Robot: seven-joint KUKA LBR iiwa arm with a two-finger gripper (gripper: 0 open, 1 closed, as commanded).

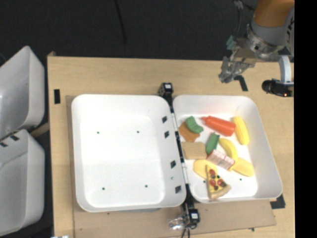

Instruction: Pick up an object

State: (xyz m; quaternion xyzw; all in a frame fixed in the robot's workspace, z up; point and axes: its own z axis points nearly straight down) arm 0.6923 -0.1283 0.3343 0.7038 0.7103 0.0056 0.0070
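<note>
The right bin [257, 133] holds several toy foods: an orange carrot [219, 125], a yellow corn cob [241, 130], a green and brown piece [189, 128], a green pepper [212, 143], a banana [228, 148], a tan bread slice [194, 150], a pink and white wrapped piece [220, 159], a yellow wedge [243, 168] and a pizza slice [216, 182]. My gripper [231, 74] hangs above the bench behind the right bin's far edge, away from all the food. Nothing shows between its fingers.
The left bin [119, 150] lies beside the right one, with black clips [165, 89] along the seam. White containers [17, 133] stand at the far left. A black fixture [277, 87] sits on the bench at the right.
</note>
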